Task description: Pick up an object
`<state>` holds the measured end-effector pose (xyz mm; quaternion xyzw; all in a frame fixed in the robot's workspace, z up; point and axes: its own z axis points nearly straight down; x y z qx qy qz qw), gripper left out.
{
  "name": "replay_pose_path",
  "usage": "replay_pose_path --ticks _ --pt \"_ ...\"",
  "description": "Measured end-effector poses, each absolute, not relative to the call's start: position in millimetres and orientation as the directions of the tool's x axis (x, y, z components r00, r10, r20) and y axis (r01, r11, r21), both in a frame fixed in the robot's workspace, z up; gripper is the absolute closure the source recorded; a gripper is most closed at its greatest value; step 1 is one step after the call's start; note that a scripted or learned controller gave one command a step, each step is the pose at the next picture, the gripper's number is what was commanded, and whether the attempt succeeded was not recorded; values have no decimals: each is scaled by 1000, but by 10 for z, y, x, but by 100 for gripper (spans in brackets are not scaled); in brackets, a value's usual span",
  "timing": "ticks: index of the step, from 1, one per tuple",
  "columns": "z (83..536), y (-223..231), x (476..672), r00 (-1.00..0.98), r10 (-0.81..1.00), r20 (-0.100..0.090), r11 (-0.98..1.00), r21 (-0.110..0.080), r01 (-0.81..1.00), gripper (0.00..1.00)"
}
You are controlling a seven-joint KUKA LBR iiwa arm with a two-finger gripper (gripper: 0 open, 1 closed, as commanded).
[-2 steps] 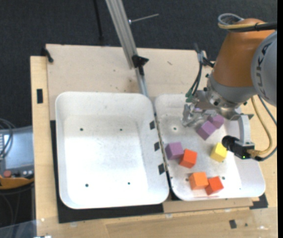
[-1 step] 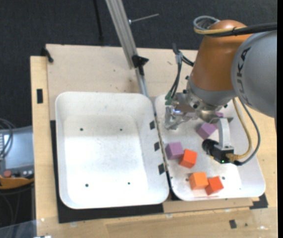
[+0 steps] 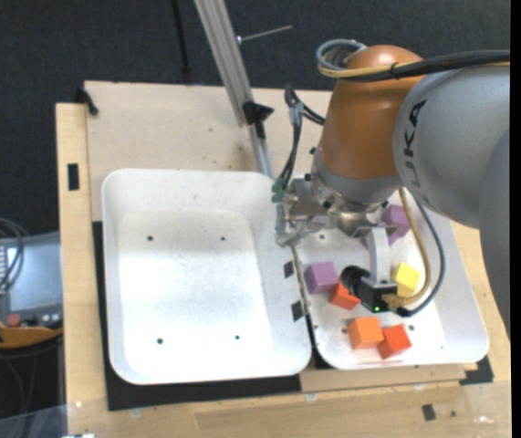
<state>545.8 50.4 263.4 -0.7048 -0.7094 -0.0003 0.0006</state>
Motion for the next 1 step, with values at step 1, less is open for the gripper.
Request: replay_pose_path --ticks 1 --pt "2362 946 5338 -6 1000 0 6 -2 1000 100"
